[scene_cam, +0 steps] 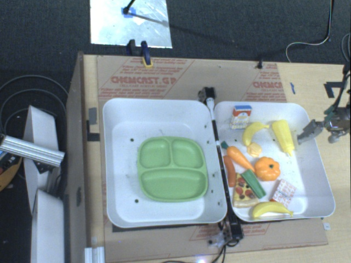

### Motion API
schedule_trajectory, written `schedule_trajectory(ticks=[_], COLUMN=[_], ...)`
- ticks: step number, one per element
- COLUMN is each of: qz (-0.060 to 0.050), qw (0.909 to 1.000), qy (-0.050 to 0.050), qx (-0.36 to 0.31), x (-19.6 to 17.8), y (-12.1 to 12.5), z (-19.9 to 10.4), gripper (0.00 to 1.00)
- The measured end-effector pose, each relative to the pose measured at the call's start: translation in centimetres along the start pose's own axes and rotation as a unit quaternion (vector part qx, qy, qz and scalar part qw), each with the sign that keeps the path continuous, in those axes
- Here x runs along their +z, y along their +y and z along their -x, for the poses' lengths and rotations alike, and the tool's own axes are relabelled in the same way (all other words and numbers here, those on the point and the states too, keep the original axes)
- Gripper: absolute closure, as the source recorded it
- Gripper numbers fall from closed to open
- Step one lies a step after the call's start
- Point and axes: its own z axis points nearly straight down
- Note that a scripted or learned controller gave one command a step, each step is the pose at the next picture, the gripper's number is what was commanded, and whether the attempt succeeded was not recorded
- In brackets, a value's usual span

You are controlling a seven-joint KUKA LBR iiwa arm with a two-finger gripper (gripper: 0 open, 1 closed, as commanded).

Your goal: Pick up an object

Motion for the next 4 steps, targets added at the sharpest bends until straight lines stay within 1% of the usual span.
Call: schedule_trajectory(ticks=[1,2,3,4], qz=[-0.003,0.002,-0.002,0.002], qw=[1.0000,1.0000,1.0000,1.0000], qy=[0.002,0.000,0.001,-0.001], qx=[-0.003,-0.003,0.001,-0.001], x=[12.8,18.8,18.7,18.5], y=[1.2,6.1,3.4,8.2], z=[-4.9,-9.7,-9.6,-7.1], gripper=[0.00,0.00,0.00,0.00])
